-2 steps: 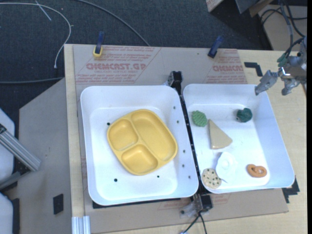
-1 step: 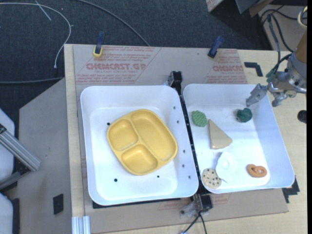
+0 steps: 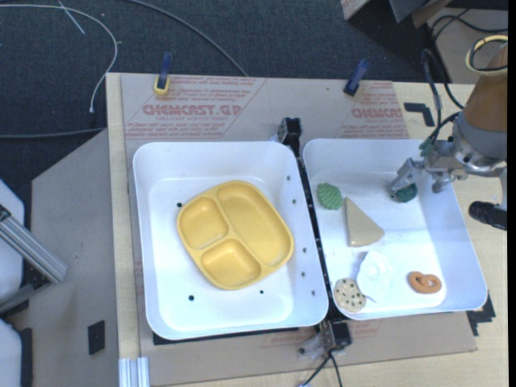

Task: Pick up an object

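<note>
Nearest in the right bin [image 3: 463,240], a speckled cookie [image 3: 349,294] sits at the front edge, a white cup-like piece [image 3: 375,269] just behind it, and a small brown pretzel [image 3: 424,281] off to the right. Further back lies a tan wedge [image 3: 360,223], with a green leafy piece [image 3: 329,195] beside it. The left bin [image 3: 153,216] holds a yellow divided tray [image 3: 234,233]. At the far right, the tool [image 3: 413,180] hangs low over a dark green item [image 3: 405,191]; how wide it's spread, I cannot tell. The arm [image 3: 488,111] is cut off by the frame.
</note>
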Controlling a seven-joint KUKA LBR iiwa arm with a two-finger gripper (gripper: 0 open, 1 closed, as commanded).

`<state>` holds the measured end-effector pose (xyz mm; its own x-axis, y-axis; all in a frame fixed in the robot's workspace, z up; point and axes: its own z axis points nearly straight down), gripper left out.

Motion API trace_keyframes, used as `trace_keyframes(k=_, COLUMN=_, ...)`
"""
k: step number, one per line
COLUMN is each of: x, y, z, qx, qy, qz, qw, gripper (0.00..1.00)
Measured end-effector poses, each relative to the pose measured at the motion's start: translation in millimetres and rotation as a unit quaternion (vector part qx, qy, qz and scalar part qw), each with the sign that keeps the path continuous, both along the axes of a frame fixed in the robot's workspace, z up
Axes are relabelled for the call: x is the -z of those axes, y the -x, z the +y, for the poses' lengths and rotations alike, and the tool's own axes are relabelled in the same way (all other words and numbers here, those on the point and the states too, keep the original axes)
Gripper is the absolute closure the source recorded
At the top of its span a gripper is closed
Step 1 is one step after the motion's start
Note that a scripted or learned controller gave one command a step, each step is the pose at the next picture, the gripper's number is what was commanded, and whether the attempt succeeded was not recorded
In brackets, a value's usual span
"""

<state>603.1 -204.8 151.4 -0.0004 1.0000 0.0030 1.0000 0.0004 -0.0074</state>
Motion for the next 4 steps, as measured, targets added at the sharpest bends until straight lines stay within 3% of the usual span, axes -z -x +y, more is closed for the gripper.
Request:
trace_keyframes(k=1, x=49, y=6, z=-7, qx=0.001, qy=0.0002, qz=0.000, qw=1.0000, gripper=0.00)
trace_keyframes(k=2, x=33, y=4, z=-7, qx=0.000, qy=0.0012, qz=-0.005, qw=1.0000, gripper=1.00)
trace_keyframes(k=4, x=-70, y=8, z=-2, qx=-0.001, qy=0.0025, qz=-0.007, qw=1.0000, gripper=1.00)
